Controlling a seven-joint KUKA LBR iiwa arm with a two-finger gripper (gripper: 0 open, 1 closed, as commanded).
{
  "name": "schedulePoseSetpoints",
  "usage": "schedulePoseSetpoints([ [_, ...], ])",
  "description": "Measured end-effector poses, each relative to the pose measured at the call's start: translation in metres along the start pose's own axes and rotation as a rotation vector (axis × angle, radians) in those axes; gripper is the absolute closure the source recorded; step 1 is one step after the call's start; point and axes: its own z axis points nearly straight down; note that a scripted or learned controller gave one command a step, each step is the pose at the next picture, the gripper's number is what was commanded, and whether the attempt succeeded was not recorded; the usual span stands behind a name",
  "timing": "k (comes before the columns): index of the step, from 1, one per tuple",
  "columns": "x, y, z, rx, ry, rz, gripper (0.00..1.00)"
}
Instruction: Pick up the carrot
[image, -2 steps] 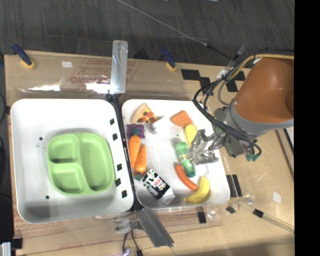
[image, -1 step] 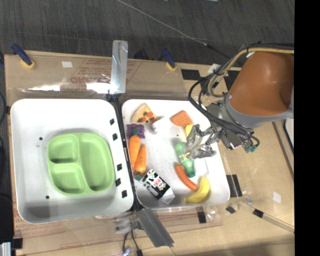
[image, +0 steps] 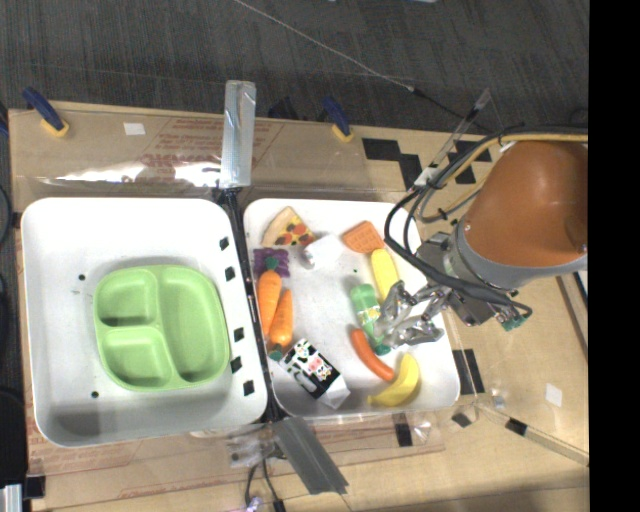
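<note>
Two orange carrots (image: 269, 298) (image: 284, 318) lie side by side along the left wall of the right bin (image: 330, 215), just below a purple item (image: 270, 262). A smaller orange-red, carrot-like piece (image: 372, 356) lies further right, near the bin's front. My gripper (image: 399, 317) hangs over the right side of that bin, above a green bottle (image: 363, 303) and just above the orange-red piece. Its fingers stand apart, open, with nothing between them. The two carrots are well to its left.
The right bin also holds a pizza slice (image: 289, 229), an orange cracker (image: 363, 238), a yellow corn-like piece (image: 385, 272), a banana (image: 400, 384) and a black-and-white carton (image: 312, 368). In the left bin (image: 60, 230) sits a green divided plate (image: 160, 326).
</note>
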Motion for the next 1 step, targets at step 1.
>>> schedulePoseSetpoints([
  [1, -0.0151, 0.0153, -0.0030, 0.003, -0.004, -0.210, 1.00],
])
